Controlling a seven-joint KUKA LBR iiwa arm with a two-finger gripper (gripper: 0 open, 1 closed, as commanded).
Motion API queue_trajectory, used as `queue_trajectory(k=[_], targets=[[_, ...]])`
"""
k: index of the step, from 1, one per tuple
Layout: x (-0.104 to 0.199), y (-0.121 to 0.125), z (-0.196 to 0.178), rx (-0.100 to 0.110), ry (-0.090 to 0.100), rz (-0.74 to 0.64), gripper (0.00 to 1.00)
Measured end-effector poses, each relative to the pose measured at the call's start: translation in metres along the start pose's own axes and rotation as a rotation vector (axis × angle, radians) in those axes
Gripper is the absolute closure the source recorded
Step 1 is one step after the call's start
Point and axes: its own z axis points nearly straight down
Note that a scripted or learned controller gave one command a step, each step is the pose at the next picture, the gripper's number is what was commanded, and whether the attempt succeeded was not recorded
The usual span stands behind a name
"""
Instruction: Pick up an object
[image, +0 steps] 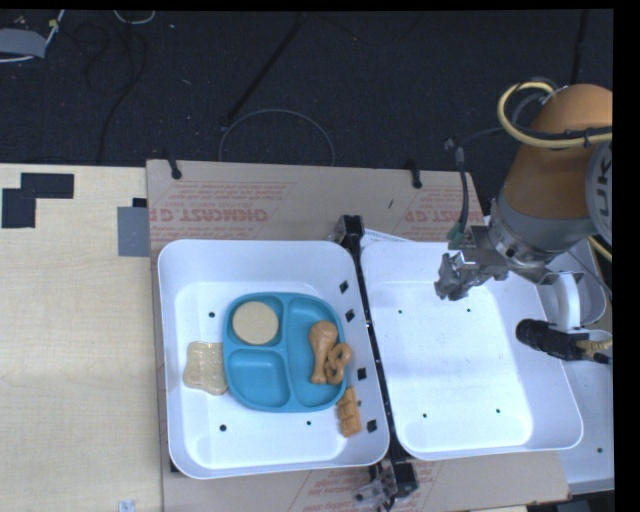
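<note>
Nearest you, at the left bin's (180, 400) front edge, sits a small tan bit (348, 411), just off the blue tray's (262, 380) corner and close to the divider between bins. It looks like toy food: light, stiff, prob hard plastic, a bit slick. Small and tight to the wall, so an awkward pick.

Next back, a pale toast piece (206, 367) lies flat on the bin floor, touching the tray's left edge. Flat and low; you'd need to pinch across its short width, and it may slide.

On the tray: a drumstick (322, 347) w/ a pretzel (339, 362) against it in the right compartment, and a round cookie (254, 322) in the upper-left one. Drumstick is your best bet, I'd say: rigid, rounded, stands proud of the tray. Take it across the narrow shank, not the fat end. Cookie is a thin disc and prob slips.

Right bin (480, 420) has nothing to pick.

Farthest, the gripper (452, 280) hangs over the right bin's back-left part, well apart from all of it. Can't tell whether it's spread or closed; too dark and small. Nothing seen held.
</note>
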Motion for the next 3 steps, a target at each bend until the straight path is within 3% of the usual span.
queue_trajectory(k=[1,3], targets=[[0.051,-0.010,0.006,0.002,0.001,-0.001,1.00],[0.148,-0.006,0.021,0.003,-0.001,0.000,1.00]])
